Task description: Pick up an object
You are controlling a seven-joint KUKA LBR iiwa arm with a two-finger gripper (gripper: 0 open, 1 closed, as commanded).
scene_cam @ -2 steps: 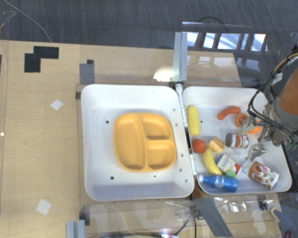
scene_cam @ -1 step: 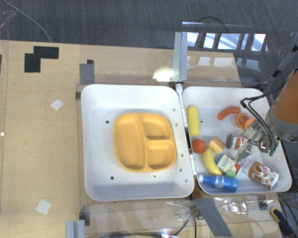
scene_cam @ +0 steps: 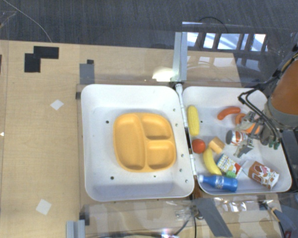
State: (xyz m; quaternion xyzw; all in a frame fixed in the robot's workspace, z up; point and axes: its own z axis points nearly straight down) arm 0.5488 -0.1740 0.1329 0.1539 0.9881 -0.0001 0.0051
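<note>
The right bin [scene_cam: 208, 97] holds several toy foods: a corn cob [scene_cam: 193, 120], a red sausage [scene_cam: 228, 112], a tomato [scene_cam: 199, 146], a cheese wedge [scene_cam: 216, 145], a banana [scene_cam: 211, 162], a blue bottle [scene_cam: 219, 182], a small white and green carton [scene_cam: 227, 164] and a brown carton [scene_cam: 263, 174]. My gripper [scene_cam: 245, 137] is low over the middle of this bin, just right of the cheese wedge. A small silver can-like object [scene_cam: 232, 136] lies against its left side. Whether anything is gripped is hidden by the wrist.
The left bin [scene_cam: 91, 133] holds a yellow divided tray [scene_cam: 144, 141]. The arm's orange band [scene_cam: 290, 90] hangs over the right bin's right edge. A metal post [scene_cam: 180, 56] stands behind the divider between the bins.
</note>
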